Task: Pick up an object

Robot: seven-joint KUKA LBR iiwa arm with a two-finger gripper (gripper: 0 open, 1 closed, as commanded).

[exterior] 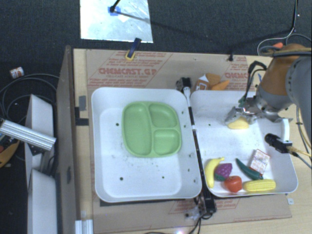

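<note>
Cardboard sheet (146, 65) with red lettering covers the surface (68, 130), and the two white bins sit on it side by side, touching along their inner rims. The left bin (105, 179) holds a green divided plate (150, 129), lying flat near its middle. In the right bin (214, 111), the gripper (242, 113) hangs low near the far rim, directly over a pale yellow piece (239, 125) that lies on the bin floor. Whether the gripper is spread or pressed together cannot be told from this angle, nor whether it touches the piece.

Along the right bin's near edge lie a banana (212, 168), a purple bunch (224, 169), a red fruit (234, 183), a dark green vegetable (247, 168), a corn cob (259, 185) and a small pink and white packet (259, 160), all close together and well apart from the gripper.

Around the surface the floor is dark carpet (39, 23). A shiny silver sheet (117, 13) lies on it beyond the far edge. To the left are black cables (24, 96) and a silver metal rail (27, 134) over a white box (41, 199).
</note>
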